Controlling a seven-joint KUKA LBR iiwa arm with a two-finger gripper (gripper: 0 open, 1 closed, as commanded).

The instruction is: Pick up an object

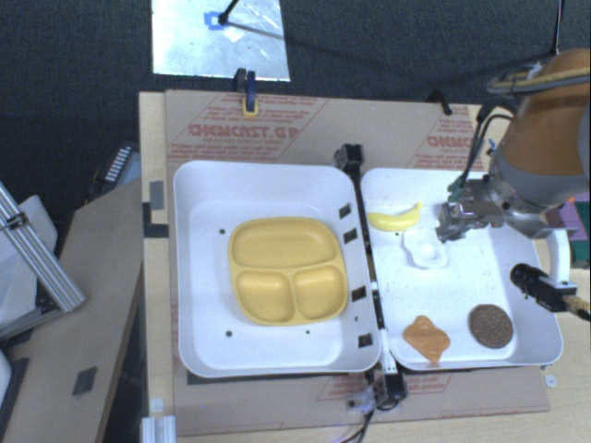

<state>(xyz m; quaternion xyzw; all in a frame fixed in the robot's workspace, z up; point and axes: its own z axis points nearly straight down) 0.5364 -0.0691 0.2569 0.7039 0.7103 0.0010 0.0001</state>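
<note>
A single fixed camera looks down on the bench (305, 113) from above, tilted at a slant so the far edge sits toward the top of the frame and the near edge toward the bottom. It stands back far enough to take in both white bins whole: the left bin (199, 247) fills the middle of the frame, the right bin (536, 340) runs close to the right side. Dark floor shows beyond the bench's far edge, with a shiny sheet (220, 26) lying there. The arm (545, 132) comes in from the right, over the right bin's far corner.
</note>
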